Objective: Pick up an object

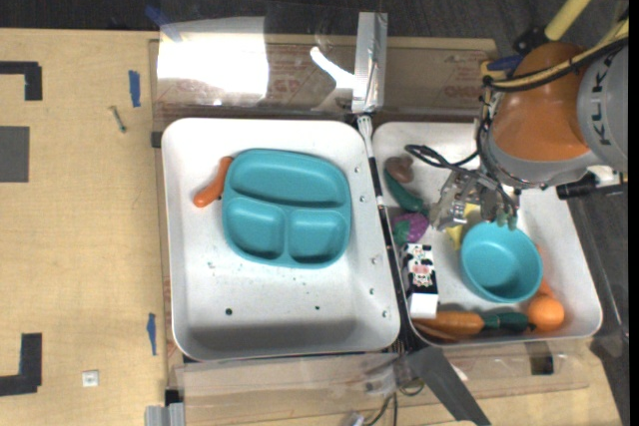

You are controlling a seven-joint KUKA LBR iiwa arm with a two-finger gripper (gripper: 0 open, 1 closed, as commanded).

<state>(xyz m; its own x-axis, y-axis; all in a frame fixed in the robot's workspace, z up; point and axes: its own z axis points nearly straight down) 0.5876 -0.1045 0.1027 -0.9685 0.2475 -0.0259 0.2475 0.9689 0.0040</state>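
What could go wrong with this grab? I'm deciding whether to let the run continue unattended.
The gripper hangs over a crowded patch of the right bin, at the rim of the teal bowl, with a small yellow object beside it. It might catch the bowl's rim and tip or shove it. Closing between packed items, it may well grasp nothing.

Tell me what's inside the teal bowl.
Nothing shows inside the bowl: bare teal interior. A yellow piece peeks from behind its left rim, mostly hidden by bowl and tool.
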